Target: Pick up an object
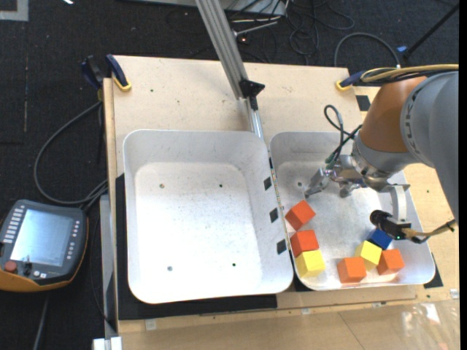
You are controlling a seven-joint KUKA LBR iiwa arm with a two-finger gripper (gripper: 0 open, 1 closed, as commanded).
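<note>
Right now the gripper (325, 183) hangs over the right bin (286, 152) near its back-left part; can't tell if open or shut, nothing seen in it. Blocks sit along the bin's front edge: orange block (300, 214), yellow block (310, 262), blue block (379, 238).

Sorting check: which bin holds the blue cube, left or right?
Right bin: the blue cube sits near its front right corner, among yellow and orange cubes.
</note>
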